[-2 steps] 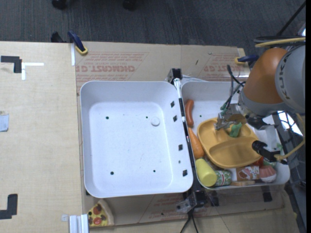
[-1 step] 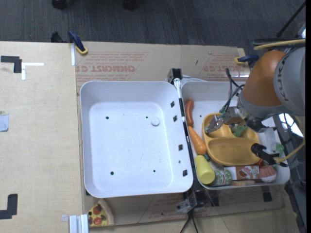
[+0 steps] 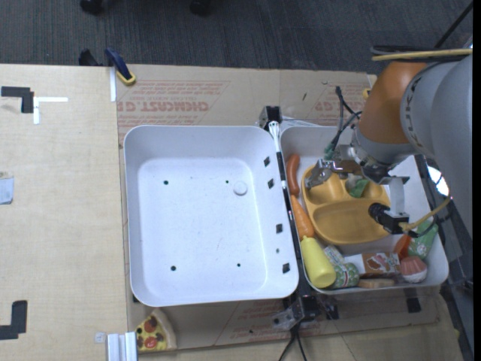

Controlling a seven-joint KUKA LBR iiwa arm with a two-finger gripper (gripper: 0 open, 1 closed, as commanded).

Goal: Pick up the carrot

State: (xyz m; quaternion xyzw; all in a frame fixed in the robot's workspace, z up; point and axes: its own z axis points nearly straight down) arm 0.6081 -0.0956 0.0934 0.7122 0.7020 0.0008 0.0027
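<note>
Claw above the yellow dish
Its grip state I cannot tell; the carrot lies just left of that dish, wedged against the bin wall.

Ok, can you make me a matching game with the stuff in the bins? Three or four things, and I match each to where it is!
Things:
1. carrot
2. yellow bottle
3. yellow dish
4. left bin

Places:
A. beside the right bin
B. under the arm's wrist
C. front left corner of the right bin
D. along the right bin's left wall

Pairs: 1-D, 2-C, 3-B, 4-A
</note>
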